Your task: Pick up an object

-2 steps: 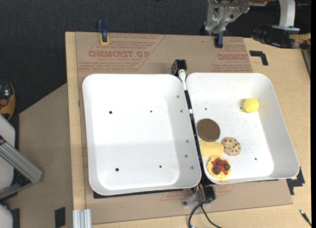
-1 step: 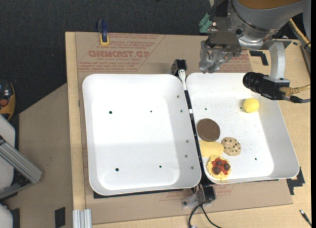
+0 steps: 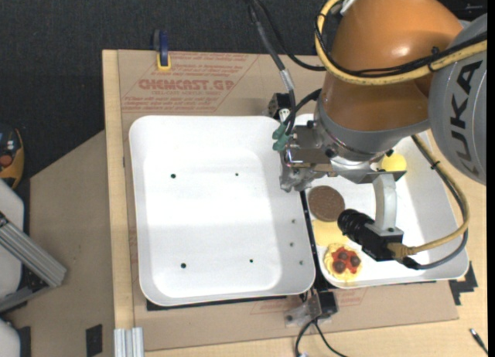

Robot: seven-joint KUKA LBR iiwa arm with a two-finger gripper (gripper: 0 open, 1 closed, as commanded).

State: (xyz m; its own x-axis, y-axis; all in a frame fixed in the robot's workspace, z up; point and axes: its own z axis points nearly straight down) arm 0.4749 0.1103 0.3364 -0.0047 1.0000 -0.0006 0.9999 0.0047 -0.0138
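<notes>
Left bin [image 3: 155,193]: wide bare floor, open room to move. Gripper [image 3: 298,168] sits low at the dividing wall, masked by the arm [image 3: 387,46]; open or closed, cannot tell. Brown disc [image 3: 326,202] just beside it, likely the target. Toy pizza [image 3: 344,260] sits by the near rim, yellow piece [image 3: 394,163] further right. Right bin [image 3: 445,201] is crowded, with walls close.
</notes>
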